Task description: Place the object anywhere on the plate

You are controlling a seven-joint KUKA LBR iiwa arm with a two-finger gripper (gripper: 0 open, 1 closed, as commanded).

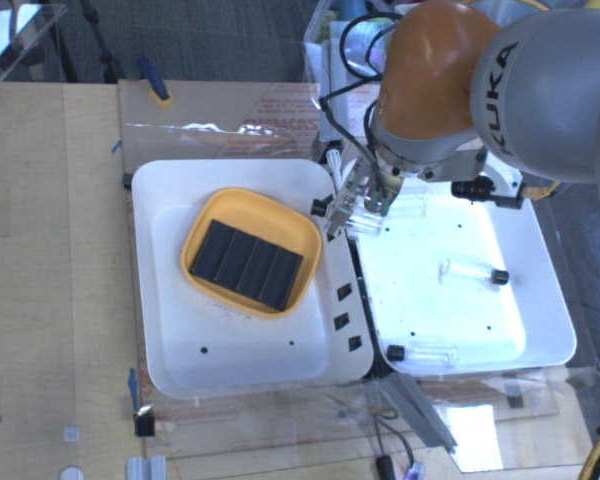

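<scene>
A yellow plate [272,208] lies in the left white bin [230,360], towards its back. On the plate rests a flat black ribbed slab [248,264], lying fully inside the rim. My gripper [354,204] hangs at the back of the divider between the two bins, just right of the plate's far right corner and apart from the slab. The grey arm and its orange band cover the gripper from above. A small clear piece [368,222] shows right under the gripper, at the right bin's edge.
The right bin [450,313] holds two clear tubes with black caps, one in the middle [470,270] and one by the front wall [420,351]. Black clips [344,306] line the divider. Clutter sits behind the bins at the top.
</scene>
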